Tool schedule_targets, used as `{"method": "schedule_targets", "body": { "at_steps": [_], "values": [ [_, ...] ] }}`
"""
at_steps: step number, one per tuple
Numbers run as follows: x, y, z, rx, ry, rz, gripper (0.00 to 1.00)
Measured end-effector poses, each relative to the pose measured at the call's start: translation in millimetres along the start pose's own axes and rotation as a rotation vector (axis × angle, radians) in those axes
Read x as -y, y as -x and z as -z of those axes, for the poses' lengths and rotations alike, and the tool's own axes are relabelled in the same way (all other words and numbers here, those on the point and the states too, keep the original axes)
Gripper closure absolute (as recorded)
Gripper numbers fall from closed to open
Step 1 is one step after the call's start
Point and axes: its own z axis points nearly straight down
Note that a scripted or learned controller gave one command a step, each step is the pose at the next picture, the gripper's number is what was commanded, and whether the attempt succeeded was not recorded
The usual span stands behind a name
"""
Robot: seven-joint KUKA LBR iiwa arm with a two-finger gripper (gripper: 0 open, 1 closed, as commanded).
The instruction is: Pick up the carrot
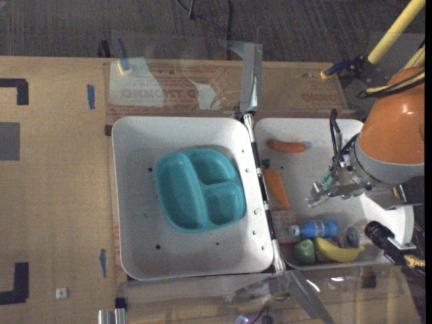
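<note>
Carrot (275,187) lies against right bin (351,128) left wall; our tool (322,189) hovers just right, nothing gripped, jaw state unclear, prob. lining up.

The tan tabletop (54,201) carries two white bins: the left bin (135,248) at 9 o'clock, the right bin (317,130) at 3 o'clock, touching.

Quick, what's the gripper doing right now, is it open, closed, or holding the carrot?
Gripper: cannot be told; it hangs over the right bin, apart from the carrot, which lies by the bin's left wall.
</note>
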Motion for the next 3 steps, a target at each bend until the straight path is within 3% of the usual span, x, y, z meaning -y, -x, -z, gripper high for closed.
{"method": "schedule_targets", "body": {
  "at_steps": [1,2,3],
  "values": [
    [-11,-56,-44,-0.001,-0.003,-0.421,1.0],
    [-11,-56,-44,-0.001,-0.003,-0.421,0.0],
    [2,10,-43,0.001,0.0,-0.318,0.0]
  ]
}}
